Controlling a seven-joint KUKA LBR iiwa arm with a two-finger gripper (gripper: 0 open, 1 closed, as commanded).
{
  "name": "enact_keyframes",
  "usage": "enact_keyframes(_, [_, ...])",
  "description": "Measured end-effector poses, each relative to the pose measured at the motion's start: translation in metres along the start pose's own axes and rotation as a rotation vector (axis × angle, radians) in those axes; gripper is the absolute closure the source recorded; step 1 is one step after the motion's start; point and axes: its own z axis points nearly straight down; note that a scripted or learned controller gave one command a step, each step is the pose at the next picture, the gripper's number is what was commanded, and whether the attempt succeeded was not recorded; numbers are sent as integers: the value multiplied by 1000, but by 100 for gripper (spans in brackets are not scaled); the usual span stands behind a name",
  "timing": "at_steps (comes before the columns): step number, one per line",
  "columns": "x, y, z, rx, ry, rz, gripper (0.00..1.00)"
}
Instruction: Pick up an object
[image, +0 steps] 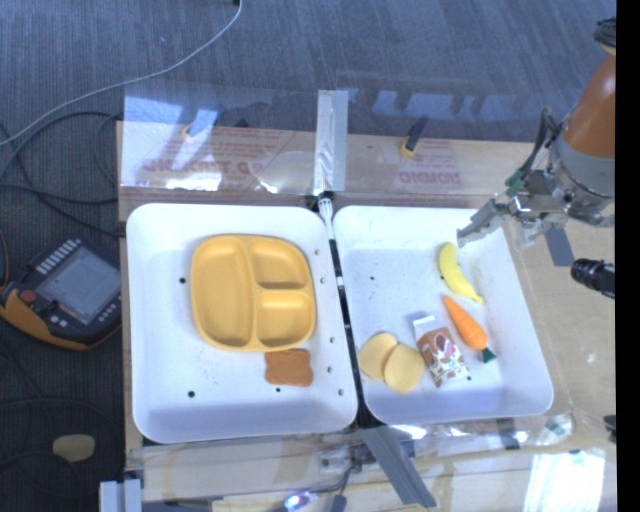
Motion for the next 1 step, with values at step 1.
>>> enact_keyframes(1, [1,-38,137,0,1,-240,0])
